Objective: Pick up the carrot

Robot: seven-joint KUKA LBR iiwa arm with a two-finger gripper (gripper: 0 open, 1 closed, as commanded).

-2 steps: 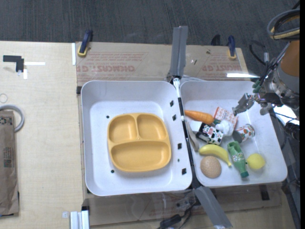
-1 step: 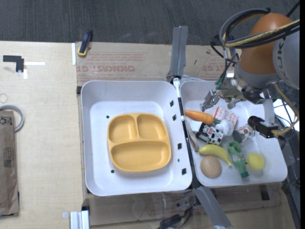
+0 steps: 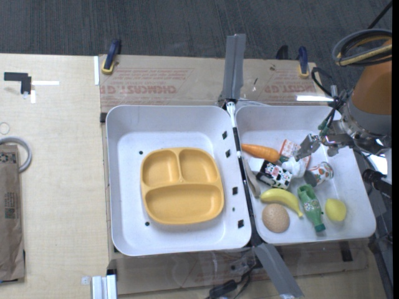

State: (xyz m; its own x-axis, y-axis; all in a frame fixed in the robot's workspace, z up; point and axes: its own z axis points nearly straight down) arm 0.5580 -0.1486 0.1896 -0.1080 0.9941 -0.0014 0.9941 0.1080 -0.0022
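The slender orange carrot (image 3: 260,151) lay on its side near the upper left of the right-hand shallow white bin (image 3: 365,229), its thick end toward the divider between the bins and its tapered end pointing toward a small red-and-white packet (image 3: 290,148). It lay among a jumble, with a black-and-white cow-patterned toy (image 3: 275,174) just below it, a yellow banana (image 3: 280,197), a tan egg-shaped ball (image 3: 275,218), a green bottle (image 3: 311,208) and a yellow lemon (image 3: 335,210) farther down. The gripper (image 3: 307,148) hung over the bin to the carrot's right, near the packet, with nothing between its fingers; whether they stood apart could not be told. Its place suggested an approach toward the carrot's tapered end. The left-hand white bin (image 3: 124,229) held a yellow three-compartment plastic plate (image 3: 182,185), probably kept aside from the picking.
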